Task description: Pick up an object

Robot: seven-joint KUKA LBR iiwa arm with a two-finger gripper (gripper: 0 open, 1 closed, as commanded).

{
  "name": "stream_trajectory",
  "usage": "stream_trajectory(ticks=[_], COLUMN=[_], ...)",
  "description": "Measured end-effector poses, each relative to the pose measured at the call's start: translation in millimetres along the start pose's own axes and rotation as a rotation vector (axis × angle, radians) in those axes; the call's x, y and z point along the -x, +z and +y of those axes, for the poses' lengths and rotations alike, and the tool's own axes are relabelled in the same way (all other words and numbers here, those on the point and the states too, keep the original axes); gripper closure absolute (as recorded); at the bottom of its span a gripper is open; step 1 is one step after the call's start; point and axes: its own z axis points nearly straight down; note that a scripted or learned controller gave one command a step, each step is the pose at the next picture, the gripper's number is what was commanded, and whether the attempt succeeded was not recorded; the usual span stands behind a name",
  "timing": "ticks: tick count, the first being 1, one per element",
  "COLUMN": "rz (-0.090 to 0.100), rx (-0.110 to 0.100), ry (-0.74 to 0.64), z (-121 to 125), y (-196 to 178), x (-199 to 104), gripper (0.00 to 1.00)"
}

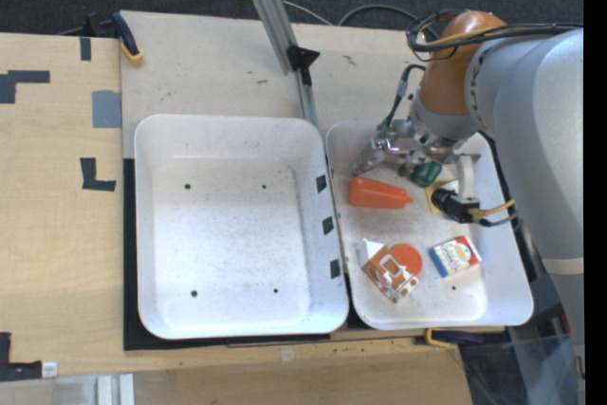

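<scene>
We find the tool (pixel 394 147) low in the right white shallow plastic bin (pixel 503 299), just above the orange carrot-shaped plastic toy (pixel 377 194) lying on that bin's floor. We cannot tell its opening.

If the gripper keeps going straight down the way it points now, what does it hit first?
Most likely the orange carrot-shaped toy: the gripper hangs just above its upper edge in the right bin. Depth is unclear from this slanted view, so it could land on bare bin floor just beside the toy instead.
</scene>
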Motion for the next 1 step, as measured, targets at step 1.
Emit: stream_trajectory(ticks=[1], rz=[0.0], rx=[0.001], ry=[-0.001], z=[0.5], y=[-11.4], x=[-0.9], gripper=[1.0])
